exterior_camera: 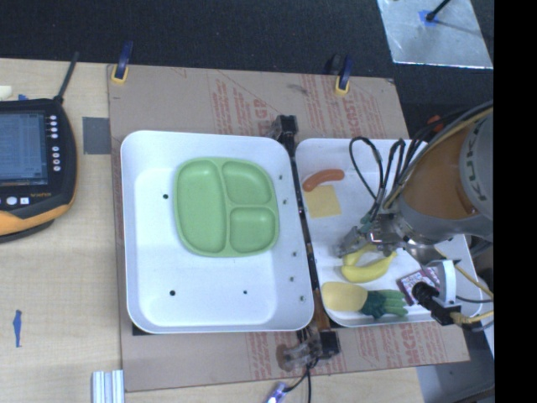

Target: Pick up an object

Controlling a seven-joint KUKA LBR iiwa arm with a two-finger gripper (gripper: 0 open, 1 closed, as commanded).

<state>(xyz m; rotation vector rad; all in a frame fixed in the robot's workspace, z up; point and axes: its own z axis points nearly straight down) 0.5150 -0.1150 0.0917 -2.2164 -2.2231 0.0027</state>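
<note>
Gripper (359, 243) of mine hangs low in the right bin (312, 154), right above the banana (369, 269); can't tell how it's set. Sausage (324, 178) and cheese slice (324, 201) sit further back. Cardboard (210, 91) print's too blurry to read.

A yellow banana (369, 268) lies curved in the right bin (352, 151), beside a green broccoli (384, 305).
</note>
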